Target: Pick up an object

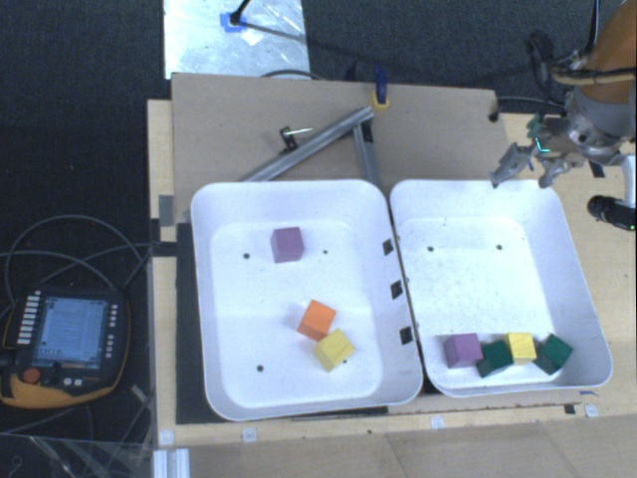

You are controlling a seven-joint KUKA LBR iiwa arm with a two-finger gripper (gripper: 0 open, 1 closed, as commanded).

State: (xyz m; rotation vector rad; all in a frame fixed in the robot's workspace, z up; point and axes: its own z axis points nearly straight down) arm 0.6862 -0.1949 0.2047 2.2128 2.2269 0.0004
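The two-finger hand [528, 164] was seen at upper right, fingers spread apart, nothing held. No pick was made yet; small purple wooden cube [463, 349] was left at lower right, in the shallow white right bin [572, 257].

No readable text, label, brand, number or sign anywhere; lit screen of the handheld control pad [62, 347] beside the bench too small and blurred to make out.

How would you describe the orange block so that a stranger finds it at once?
Look in the left white bin. Near its middle front sits the orange block, touching a yellow block at its front right. It is the one orange thing in either bin.
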